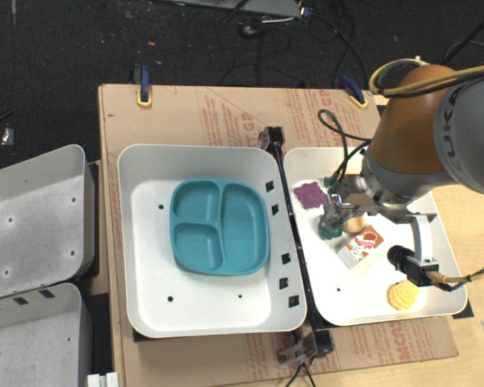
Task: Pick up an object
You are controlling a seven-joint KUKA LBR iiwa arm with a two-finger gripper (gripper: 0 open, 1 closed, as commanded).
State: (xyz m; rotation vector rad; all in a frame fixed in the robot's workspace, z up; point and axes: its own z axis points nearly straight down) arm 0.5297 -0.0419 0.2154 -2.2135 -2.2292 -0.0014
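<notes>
The scene is lit evenly from above. Mild glare is seen on the white bins (137, 216). Soft shadows are cast beneath the arm (436, 127). Focus is slightly soft throughout.

**Small items scattered in the right bin**

The loose pieces all lie in the right bin (448, 240). A flat purple piece (309, 193) with a ragged outline sits near the bin's left wall, toward the far side. Just beside it, nearer the middle, a small dark teal object (331, 230) rests on the white floor, touching or almost touching a little tan, rounded item (354, 224); I cannot tell which. Next to those lies a small white packet with red print (360, 247), turned at a slant. Well apart, near the front right corner, lies a round yellow waffle-textured piece (402, 296), flat.
</notes>
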